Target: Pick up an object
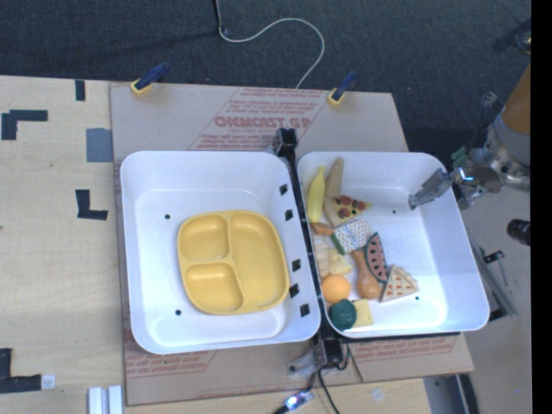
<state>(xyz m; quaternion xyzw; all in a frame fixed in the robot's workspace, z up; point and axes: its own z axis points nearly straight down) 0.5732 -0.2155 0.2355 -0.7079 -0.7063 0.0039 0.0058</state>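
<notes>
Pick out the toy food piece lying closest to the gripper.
The pizza slice toy with red dots, at the pile's upper right edge; the watermelon slice and orange ball lie farther from the gripper.

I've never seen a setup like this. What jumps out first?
The yellow divided plate lies alone in the left bin. The right bin holds a heap of toy food along its left side, with a banana, an orange and a watermelon slice. The gripper hovers over that bin's right part.

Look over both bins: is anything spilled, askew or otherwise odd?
Nothing is spilled or broken. The toy food is crowded against the right bin's left wall, pieces overlapping. The yellow divided plate sits slightly turned in the left bin. The gripper hovers apart from the pile.
</notes>
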